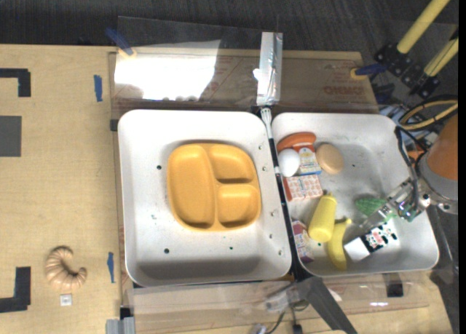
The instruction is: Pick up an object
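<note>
**Robot arm reaches into the right bin**

The grey robot arm with its orange band comes in from the right side. Its jaws sit low over the right shallow white bin, near the bin's right wall. The jaws are small and blurry here, so I cannot tell if they are open or closed, or if they hold anything. They are just beside a small green leafy thing and near a little white box with black and red marks.

The right bin has many things to pick. Two yellow banana-shaped toys lie close together in the middle. An orange and white round thing, a white egg shape and a tan ball sit near the top. Some flat printed packs lie partly under the other toys, so they are hard to make out.

The left white bin holds a yellow plastic tray with three parts. A tan curled toy lies on the wooden bench, well apart from both bins.
</note>
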### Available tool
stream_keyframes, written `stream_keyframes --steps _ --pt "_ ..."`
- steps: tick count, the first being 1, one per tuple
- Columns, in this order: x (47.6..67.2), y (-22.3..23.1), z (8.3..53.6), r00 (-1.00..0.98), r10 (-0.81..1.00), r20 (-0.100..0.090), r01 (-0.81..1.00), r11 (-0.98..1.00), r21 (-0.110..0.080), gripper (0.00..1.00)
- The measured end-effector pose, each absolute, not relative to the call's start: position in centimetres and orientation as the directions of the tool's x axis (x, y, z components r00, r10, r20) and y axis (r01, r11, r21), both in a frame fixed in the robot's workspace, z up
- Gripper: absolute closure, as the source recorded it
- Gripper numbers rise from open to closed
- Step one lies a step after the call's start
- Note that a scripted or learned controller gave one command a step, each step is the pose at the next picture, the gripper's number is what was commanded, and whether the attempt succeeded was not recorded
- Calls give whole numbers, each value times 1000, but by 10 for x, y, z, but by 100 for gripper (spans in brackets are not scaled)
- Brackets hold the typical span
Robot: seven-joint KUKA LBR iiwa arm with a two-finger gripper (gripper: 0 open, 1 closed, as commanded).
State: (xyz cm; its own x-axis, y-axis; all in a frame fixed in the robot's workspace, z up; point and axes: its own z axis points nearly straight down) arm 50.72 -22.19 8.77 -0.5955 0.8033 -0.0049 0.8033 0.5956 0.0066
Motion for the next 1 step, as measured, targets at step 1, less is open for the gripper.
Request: stream_keyframes --steps 1 --pt "509 -223 96 -809 588 -6 588 809 3 0"
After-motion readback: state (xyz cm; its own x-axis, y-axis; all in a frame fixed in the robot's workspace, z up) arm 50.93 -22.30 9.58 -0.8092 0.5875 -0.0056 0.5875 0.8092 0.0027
